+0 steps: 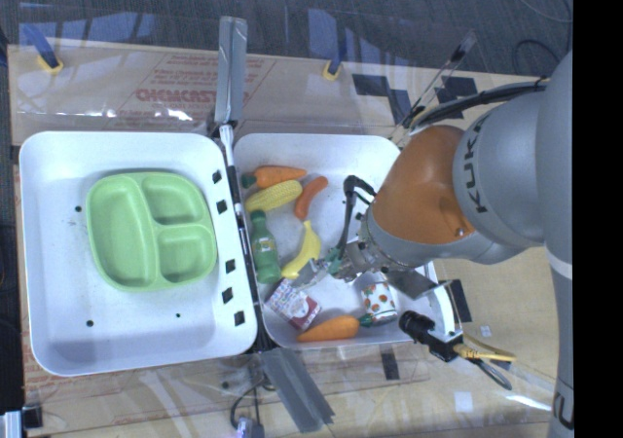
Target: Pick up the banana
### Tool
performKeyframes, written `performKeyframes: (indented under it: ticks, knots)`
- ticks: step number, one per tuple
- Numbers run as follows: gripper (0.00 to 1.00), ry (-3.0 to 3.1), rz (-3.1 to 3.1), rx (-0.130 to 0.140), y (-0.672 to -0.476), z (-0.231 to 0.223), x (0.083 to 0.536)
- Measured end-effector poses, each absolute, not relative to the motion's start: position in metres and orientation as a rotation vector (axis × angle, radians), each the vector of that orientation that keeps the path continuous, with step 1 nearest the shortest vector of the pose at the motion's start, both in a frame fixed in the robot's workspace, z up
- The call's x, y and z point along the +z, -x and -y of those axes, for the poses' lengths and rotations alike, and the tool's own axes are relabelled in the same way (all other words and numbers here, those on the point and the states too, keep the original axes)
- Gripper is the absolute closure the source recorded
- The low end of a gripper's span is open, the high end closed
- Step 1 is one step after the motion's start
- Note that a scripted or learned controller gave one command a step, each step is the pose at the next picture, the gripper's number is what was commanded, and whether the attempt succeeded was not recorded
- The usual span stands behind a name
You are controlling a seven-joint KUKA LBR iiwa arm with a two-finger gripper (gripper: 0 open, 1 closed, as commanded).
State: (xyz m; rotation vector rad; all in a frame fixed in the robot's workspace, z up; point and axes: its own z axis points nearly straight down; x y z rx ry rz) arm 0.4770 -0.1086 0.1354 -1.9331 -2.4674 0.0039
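Observation:
The yellow banana (305, 248) lies near the middle of the right bin (321, 146), running from upper right to lower left, with its lower tip by a red packet. My gripper (334, 265) hangs low over the bin, just right of the banana's lower half and very close to it. The grey wrist and the orange band of the arm (423, 198) cover the bin's right side. Nothing shows held in the gripper.
Around the banana lie a corn cob (274, 197), two orange carrots (279, 175), a green bottle (264, 246), a red packet (294, 305), another carrot (329, 329) and a small patterned cup (380, 302). A green divided plate (151, 230) sits in the left bin (58, 329).

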Motion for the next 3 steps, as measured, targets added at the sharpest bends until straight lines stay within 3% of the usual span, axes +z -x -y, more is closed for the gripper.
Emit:
performKeyframes:
  ticks: [1, 2, 3]
  knots:
    - [0.0, 2.149, 2.302, 0.006, -0.549, 0.108, 0.092]
    - [1.0, 2.137, 2.303, 0.008, -0.549, 0.106, 0.1]
    - [1.0, 2.299, 2.138, 0.003, -0.596, 0.05, 0.191]
